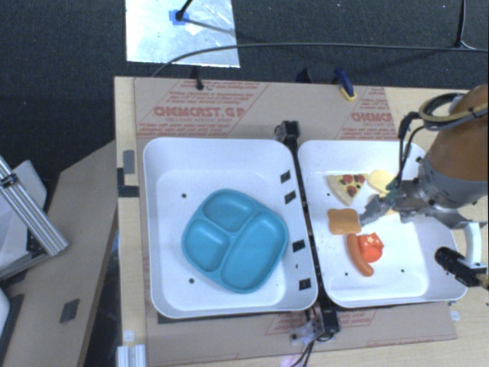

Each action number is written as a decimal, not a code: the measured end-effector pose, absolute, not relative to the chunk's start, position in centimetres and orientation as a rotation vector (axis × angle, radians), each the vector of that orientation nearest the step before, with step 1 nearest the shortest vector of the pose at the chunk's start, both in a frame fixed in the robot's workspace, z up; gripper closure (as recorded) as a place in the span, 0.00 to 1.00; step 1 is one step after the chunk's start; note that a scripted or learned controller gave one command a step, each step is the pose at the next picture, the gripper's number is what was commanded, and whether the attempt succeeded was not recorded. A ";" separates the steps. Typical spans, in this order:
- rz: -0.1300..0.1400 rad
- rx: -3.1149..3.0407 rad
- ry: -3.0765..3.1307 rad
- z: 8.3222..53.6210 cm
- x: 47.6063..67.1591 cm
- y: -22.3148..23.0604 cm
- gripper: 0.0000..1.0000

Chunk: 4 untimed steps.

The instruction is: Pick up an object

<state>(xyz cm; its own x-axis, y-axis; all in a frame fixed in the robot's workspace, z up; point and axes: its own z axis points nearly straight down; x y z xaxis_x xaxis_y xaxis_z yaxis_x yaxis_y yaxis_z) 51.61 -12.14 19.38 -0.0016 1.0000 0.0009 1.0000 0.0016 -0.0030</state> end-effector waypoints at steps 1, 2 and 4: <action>0.002 -2.218 -2.221 15.2 51.3 -12.2 0.00; -0.003 -2.221 -2.225 16.5 51.5 -12.2 1.00; -0.007 -2.221 -2.232 27.1 51.9 -12.3 1.00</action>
